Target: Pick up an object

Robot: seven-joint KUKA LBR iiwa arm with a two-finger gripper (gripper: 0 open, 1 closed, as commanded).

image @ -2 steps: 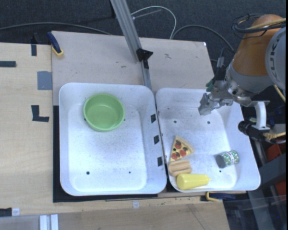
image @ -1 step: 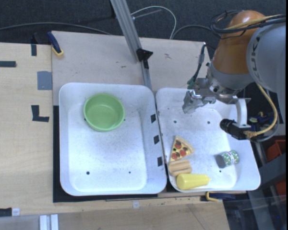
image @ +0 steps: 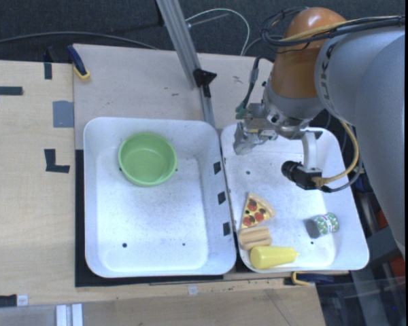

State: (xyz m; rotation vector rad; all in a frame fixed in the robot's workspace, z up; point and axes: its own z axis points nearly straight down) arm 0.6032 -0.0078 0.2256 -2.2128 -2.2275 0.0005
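Nothing picked yet. Gripper hovers at the right bin's far-left corner; we can't tell its finger state. Pizza slice, hot dog, yellow piece untouched near its front edge.

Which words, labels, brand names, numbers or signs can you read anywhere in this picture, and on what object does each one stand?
None can be read.
The small can in the right bin has a green-and-white wrapper, too small and blurred to read.
The pizza slice toy, the green bowl and the dark tape marks on the bench carry no lettering.
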